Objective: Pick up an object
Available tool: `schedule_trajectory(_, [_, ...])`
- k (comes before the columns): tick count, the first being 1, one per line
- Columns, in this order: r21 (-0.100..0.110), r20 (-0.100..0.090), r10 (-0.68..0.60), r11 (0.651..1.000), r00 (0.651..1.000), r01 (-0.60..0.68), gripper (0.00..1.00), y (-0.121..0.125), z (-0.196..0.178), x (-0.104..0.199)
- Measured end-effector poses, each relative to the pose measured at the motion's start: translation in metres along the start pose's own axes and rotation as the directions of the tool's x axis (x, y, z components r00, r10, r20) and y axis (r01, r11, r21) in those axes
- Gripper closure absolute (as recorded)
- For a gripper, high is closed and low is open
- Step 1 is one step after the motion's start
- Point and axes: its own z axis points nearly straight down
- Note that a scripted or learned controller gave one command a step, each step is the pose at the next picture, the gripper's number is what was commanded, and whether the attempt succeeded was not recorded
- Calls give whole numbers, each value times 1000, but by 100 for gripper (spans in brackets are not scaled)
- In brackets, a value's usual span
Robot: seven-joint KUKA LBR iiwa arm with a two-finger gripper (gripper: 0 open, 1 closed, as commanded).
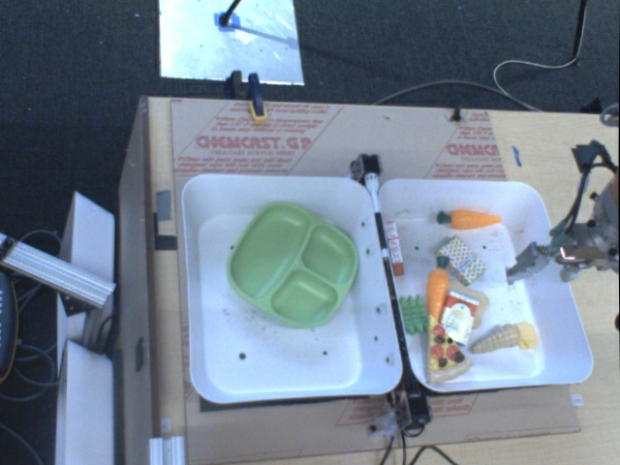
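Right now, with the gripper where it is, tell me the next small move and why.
Probably ease the gripper down and a little forward toward the ice cream cone. It hangs over the right bin near the far-right side, holding nothing, and the cone lies apart from the crowded toys, so it looks the easiest grab.

The arm comes into the picture from the right edge, at about the middle height, and most of it is cut off by that edge. The visible part is grey metal with some thin rods and cables above it near the upper right. The gripper [528, 263] reaches to the left and a little downward, ending in a grey pointed tip. It hangs low at the right side of the right bin [572, 332]. The tip is small and blurred. Nothing is seen between its ends.
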Motion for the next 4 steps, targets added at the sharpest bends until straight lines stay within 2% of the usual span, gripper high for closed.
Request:
schedule_trajectory(1, [-6,2,2,1000,1000,-2,0,17,138,4])
schedule_trajectory(2, [-2,0,-1,1000,1000,1,0,106,153,18])
schedule_trajectory(3, [-4,0,-3,1000,1000,3,100,107,142,18])
schedule_trajectory(4, [-4,-2,-3,1000,1000,3,100,122,54,108])
